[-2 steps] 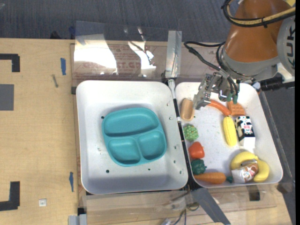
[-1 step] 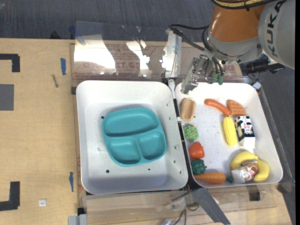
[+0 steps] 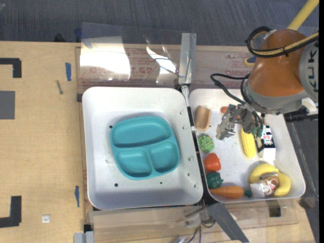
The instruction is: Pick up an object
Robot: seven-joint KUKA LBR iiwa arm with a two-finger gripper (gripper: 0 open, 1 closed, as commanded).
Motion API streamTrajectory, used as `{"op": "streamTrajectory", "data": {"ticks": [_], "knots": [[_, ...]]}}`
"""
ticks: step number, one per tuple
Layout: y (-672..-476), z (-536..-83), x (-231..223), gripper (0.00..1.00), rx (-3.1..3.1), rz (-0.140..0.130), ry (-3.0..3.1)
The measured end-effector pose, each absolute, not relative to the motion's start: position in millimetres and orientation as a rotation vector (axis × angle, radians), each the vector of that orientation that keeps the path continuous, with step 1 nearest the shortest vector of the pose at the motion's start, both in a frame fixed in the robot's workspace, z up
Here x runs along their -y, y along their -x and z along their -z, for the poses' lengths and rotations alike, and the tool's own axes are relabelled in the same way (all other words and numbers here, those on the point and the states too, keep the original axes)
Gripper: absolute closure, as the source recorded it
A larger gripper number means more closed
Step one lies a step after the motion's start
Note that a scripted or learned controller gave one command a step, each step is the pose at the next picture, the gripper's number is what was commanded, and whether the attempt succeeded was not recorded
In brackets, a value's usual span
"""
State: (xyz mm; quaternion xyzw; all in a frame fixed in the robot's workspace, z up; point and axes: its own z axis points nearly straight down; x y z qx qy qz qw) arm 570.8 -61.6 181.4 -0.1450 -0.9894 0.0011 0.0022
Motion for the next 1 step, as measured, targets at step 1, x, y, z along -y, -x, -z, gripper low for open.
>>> {"op": "streamTrajectory", "data": {"ticks": [1], "knots": [[-605.1, -270.8, 16.9, 1.00, 3.084, 0.005, 0.655]]}}
